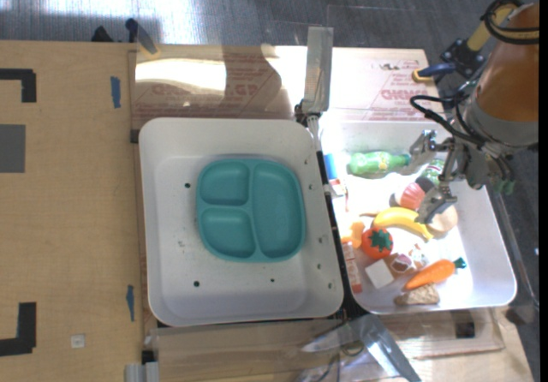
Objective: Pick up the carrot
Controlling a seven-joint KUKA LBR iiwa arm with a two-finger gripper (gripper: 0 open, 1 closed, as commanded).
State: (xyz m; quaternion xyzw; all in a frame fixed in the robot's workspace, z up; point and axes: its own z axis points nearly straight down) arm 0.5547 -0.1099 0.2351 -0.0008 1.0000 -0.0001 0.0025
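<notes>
carrot (435, 272) in right bin (501, 265), teal plate (251, 207) left

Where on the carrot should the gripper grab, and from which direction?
Grip the carrot at mid-body, probably from straight above, fingers closing across its width. It lies flat and tilted, green top toward the right bin wall, with a tan piece close below, so side approaches look crowded.

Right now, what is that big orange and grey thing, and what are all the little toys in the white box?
That is a robot arm, seen by a camera looking down from above. It reaches in from the right and ends in a gripper for grabbing things. There are two white bins. The left bin holds a teal divided plate. The right bin holds toy food: a carrot, a banana, a tomato and a green bottle. The gripper hangs above the toys, away from the carrot it should pick up.
</notes>
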